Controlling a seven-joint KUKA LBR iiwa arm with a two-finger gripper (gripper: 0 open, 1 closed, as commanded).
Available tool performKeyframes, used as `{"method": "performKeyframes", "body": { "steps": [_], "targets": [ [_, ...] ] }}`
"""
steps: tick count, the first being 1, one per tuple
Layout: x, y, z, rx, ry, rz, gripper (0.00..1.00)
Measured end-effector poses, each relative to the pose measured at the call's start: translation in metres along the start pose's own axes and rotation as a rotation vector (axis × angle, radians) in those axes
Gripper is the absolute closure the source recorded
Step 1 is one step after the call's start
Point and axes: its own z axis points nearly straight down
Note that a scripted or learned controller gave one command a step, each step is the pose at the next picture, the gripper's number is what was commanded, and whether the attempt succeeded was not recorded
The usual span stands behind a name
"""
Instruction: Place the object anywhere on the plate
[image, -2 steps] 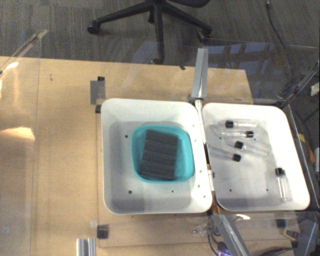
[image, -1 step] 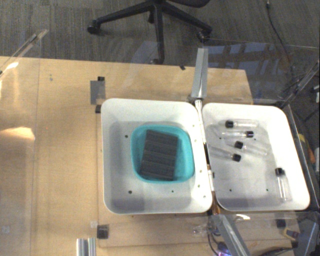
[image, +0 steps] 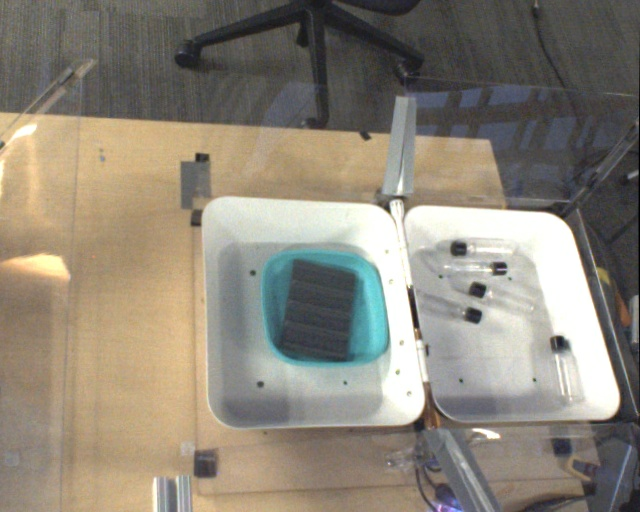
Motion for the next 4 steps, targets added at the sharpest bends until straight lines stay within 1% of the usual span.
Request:
{"method": "performKeyframes", "body": {
  "steps": [1, 2, 3, 4],
  "targets": [
    [0.0, 0.0, 0.0, -0.001, 0.001, 0.127, 0.0],
    [0.0, 0.0, 0.0, 0.0, 0.001, 0.149, 0.0],
    [0.043, 0.015, 0.001, 0.001, -0.002, 0.148, 0.0],
    [0.143, 0.051, 0.003, 0.002, -0.002, 0.146, 0.0]
  ]
}}
